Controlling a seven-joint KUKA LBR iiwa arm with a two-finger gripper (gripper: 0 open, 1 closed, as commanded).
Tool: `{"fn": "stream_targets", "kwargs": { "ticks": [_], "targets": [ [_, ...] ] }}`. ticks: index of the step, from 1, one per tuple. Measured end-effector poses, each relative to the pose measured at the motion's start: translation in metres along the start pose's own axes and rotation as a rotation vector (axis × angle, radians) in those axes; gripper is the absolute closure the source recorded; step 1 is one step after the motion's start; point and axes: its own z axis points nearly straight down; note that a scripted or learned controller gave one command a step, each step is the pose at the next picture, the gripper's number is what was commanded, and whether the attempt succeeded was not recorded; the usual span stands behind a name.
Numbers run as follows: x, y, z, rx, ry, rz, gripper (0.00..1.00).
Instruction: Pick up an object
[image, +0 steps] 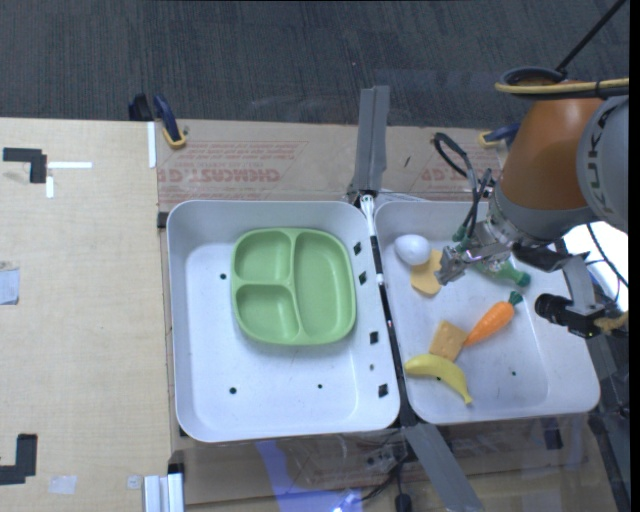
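Note:
In the right bin (520, 395) lie a white egg (411, 248), a tan wedge-shaped piece (427, 282), an orange carrot with a green top (490, 322), a tan cracker-like square (449, 341) and a yellow banana (441, 372). My gripper (454, 264) hangs low over the upper part of this bin, just right of the egg and right above the tan wedge. I see nothing held in it.
A green divided plate (295, 286) lies in the left bin (200, 390). A raised divider (380, 300) separates the two bins. The arm's orange band (545, 150) and grey wrist stand over the right bin's far right corner.

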Motion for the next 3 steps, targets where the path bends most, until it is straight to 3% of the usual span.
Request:
{"fn": "stream_targets", "kwargs": {
  "ticks": [1,2,3],
  "targets": [
    [0.002,0.025,0.001,0.002,-0.001,0.415,1.00],
    [0.001,0.025,0.000,0.002,-0.001,0.415,0.00],
    [-0.039,0.018,0.099,-0.001,0.000,0.417,0.00]
  ]
}}
